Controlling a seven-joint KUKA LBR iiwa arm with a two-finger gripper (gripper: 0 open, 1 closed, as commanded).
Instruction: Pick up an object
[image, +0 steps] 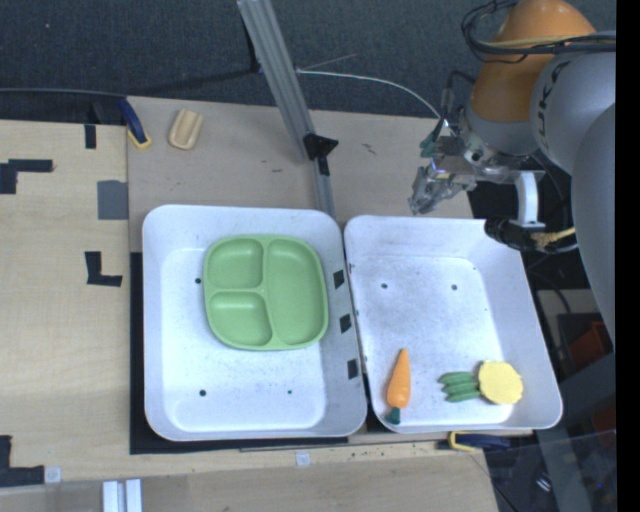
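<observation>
The grey arm's two-finger hand (432, 190) was seen poised over the bench (230, 170), just past the far rim of the right white bin (420, 232); nothing was gripped, though how far it was opened could not be told. An orange toy carrot (399, 377) was found near the right bin's front edge, with a yellow-and-green toy corn piece (484, 383) lying close beside it, apart. A green divided plastic plate (266, 291) was sat flat in the left white bin (165, 330).
</observation>
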